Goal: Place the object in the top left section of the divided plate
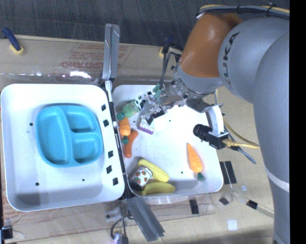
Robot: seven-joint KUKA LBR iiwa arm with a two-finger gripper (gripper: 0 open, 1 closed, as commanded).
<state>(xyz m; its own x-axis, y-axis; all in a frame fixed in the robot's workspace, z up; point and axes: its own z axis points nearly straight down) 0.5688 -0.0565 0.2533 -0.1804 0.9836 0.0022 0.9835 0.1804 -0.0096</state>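
Note:
A blue divided plate [69, 134] lies in the left bin [21, 187], with one large section on its left and two smaller ones on its right. My gripper [152, 110] hangs over the upper left of the right bin [168, 151], among toy food there. A small white and purple object [146, 127] lies just below it. Whether anything sits between the fingers is hidden by the wrist and clutter.
In the right bin lie a green toy [127, 108], an orange carrot piece [124, 130], another carrot [194, 160], a corn cob [154, 170], a banana [158, 188] and a small patterned can [141, 176]. A grey divider [110, 60] separates the bins.

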